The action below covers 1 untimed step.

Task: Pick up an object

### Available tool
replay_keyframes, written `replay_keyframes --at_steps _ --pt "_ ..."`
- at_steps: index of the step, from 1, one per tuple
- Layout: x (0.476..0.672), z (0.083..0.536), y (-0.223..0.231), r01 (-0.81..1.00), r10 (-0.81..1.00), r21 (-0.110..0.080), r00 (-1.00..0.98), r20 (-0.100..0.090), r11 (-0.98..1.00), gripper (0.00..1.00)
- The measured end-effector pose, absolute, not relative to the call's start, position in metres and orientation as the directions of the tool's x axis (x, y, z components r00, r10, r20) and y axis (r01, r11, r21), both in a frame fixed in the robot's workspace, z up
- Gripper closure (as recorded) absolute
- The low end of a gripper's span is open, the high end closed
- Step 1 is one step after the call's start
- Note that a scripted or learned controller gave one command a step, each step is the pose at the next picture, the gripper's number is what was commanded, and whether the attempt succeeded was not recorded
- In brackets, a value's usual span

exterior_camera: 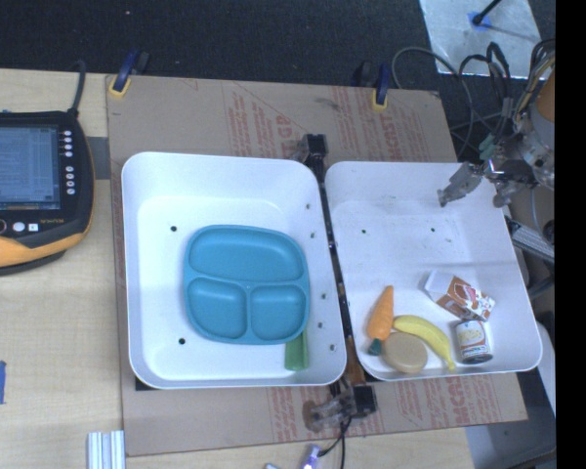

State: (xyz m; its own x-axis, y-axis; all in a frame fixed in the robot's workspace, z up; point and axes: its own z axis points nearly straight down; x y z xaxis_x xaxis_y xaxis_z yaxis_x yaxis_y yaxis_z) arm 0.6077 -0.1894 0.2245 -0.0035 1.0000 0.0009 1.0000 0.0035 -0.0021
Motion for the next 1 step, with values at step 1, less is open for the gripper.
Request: replay_keyframes --at_steps 1 --pt "0.4760 0.2225 -0.1680 1.000 1.000 -0.003 -0.005 0.000 0.005 0.00"
